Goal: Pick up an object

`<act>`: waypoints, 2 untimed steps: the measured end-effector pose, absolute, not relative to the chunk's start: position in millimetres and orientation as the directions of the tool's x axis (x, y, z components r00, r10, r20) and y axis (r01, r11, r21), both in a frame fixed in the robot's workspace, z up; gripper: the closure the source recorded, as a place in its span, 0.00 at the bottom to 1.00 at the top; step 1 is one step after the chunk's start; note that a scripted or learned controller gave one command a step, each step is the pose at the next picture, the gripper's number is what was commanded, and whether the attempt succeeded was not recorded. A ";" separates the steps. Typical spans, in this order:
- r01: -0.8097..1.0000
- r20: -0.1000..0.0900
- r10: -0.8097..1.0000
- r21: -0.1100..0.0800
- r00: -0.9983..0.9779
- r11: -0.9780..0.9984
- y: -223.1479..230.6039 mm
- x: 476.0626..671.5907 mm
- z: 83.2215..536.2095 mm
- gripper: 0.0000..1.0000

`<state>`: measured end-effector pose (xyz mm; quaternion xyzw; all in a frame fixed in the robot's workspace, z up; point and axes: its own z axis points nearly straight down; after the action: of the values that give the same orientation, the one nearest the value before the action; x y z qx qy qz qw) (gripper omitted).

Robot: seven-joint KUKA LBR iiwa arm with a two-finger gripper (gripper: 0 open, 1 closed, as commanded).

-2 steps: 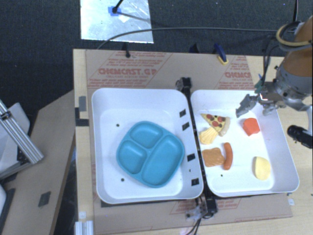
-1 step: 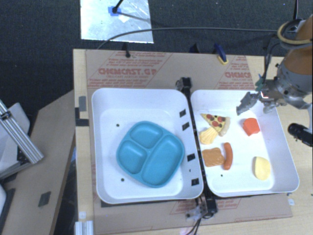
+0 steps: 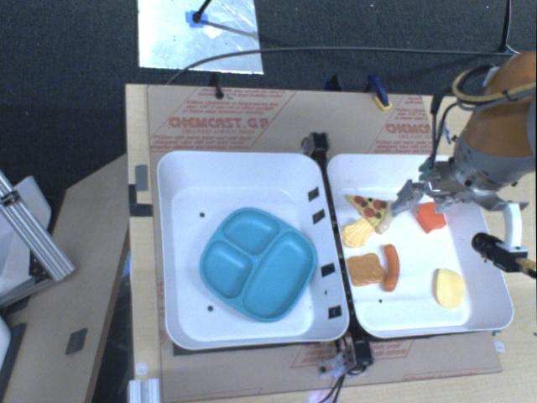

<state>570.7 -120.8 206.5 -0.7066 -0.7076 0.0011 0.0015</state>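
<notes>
Grey and metal, the two-finger tool (image 3: 411, 198) hangs over the right-hand shallow white plastic bin (image 3: 495, 305), reached in from the right on the grey arm with its orange band (image 3: 503, 116). One finger slants down toward the pizza slice; whether the tool is spread or closed I cannot tell, and nothing is seen between its fingers.

Counted, the right bin holds six toy foods: one triangular pizza slice with red dots (image 3: 369, 208), one pale yellow ridged shell-shaped piece (image 3: 357, 234) touching the slice's lower edge, one tan slice of toast (image 3: 364, 269), one orange-red sausage (image 3: 391, 267) lying just beside the toast on its right, one orange-red block (image 3: 431, 217) close under the wrist, and one pale yellow rounded piece (image 3: 450, 288) near the bin's lower right corner, well apart from the others.

Its neighbour, the left white bin (image 3: 180, 225), carries one blue plastic plate with three compartments (image 3: 258, 263).

Two bins sit side by side on a brown cardboard sheet printed in red (image 3: 218, 122), laid on the light wooden table (image 3: 92, 250). Behind is dark carpet (image 3: 59, 49) with one shiny silver sheet (image 3: 197, 23) and a black cable crossing it.
</notes>
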 end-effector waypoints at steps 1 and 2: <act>1.000 0.000 1.000 -0.002 -0.001 0.001 -124.5 576.8 146.7 0.00; 1.000 0.000 1.000 -0.002 -0.002 0.002 -121.1 576.1 84.6 0.00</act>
<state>576.1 -121.1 84.6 -0.7065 -0.7077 0.0005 0.0007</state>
